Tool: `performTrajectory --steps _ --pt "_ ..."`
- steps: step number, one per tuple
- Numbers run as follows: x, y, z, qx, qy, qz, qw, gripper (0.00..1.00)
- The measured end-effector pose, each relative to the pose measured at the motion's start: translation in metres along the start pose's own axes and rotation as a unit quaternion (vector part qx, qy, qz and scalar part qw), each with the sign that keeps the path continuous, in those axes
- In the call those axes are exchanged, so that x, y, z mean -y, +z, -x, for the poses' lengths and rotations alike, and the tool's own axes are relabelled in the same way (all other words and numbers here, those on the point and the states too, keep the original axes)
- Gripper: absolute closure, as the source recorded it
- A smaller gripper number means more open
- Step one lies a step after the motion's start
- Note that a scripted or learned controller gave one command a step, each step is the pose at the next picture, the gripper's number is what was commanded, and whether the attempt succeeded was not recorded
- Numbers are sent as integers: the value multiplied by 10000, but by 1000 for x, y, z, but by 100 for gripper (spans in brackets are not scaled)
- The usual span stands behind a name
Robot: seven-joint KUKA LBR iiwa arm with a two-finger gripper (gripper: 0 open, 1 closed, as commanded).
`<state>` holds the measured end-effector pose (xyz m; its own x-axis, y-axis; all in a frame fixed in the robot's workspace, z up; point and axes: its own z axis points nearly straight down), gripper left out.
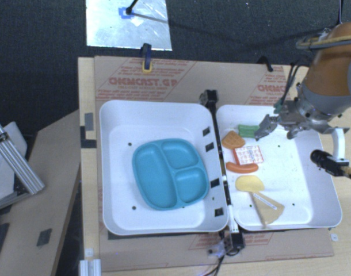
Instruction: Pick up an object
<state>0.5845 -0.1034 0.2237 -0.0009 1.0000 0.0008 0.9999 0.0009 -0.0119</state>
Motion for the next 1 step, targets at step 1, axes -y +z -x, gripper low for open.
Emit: performTrajectory --steps 1 --pt "-2 -8 0 5 -10 64 10000 0"
